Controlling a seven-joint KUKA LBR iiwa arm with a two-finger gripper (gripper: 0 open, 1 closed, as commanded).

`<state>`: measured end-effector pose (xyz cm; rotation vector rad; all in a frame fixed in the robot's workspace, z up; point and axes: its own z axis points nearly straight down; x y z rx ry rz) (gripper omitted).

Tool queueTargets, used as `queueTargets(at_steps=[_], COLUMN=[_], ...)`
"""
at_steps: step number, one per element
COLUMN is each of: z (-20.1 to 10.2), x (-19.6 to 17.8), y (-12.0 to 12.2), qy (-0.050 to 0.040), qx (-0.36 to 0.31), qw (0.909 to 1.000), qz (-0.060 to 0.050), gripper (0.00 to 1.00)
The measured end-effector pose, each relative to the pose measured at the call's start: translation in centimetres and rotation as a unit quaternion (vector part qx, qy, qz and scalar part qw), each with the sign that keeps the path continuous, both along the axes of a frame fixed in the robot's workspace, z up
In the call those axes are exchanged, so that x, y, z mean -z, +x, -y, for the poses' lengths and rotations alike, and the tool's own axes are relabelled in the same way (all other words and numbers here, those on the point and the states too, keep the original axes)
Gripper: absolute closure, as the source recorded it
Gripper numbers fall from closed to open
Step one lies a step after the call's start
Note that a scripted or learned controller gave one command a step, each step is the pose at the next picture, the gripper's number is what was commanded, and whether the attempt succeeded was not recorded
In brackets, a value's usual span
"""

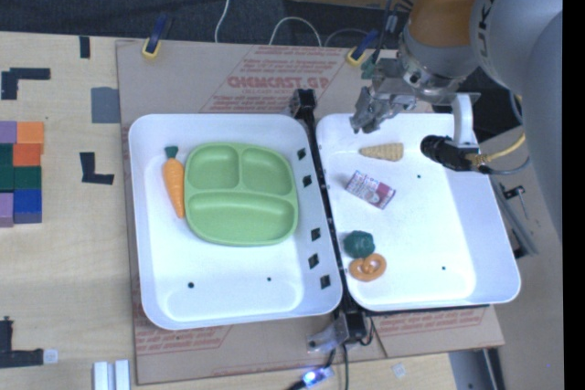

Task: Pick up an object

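Gripper (370, 117) hangs over right bin's (457, 224) far-left corner, fingers down, nothing btwn them; can't tell how far open. Cone (381, 152) just below it, packet (370, 189) mid-bin, green lump (358, 243) touching pretzel (368, 267). Left bin (155, 224): tray (241, 195), carrot (173, 183) beside it.

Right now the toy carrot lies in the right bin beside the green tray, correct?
Not quite: the camera view shows the carrot in the left bin, not the right one. It does lie beside the green tray, on that tray's left in the picture.
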<state>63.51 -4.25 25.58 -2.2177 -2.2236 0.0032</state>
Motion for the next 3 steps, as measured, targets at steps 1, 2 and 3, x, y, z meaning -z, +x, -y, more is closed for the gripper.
queueTargets(at_steps=[1, 2, 3], z=[-4.6, -9.4, -13.5], x=[0.4, 0.7, 1.9], y=[0.2, 1.5, 2.5], qy=[0.0001, 0.0001, 0.0001], qx=[0.0, -0.001, -0.001], qw=[1.0, 1.0, 1.0], qz=[0.0, 0.001, 0.0], gripper=[1.0, 1.0, 1.0])
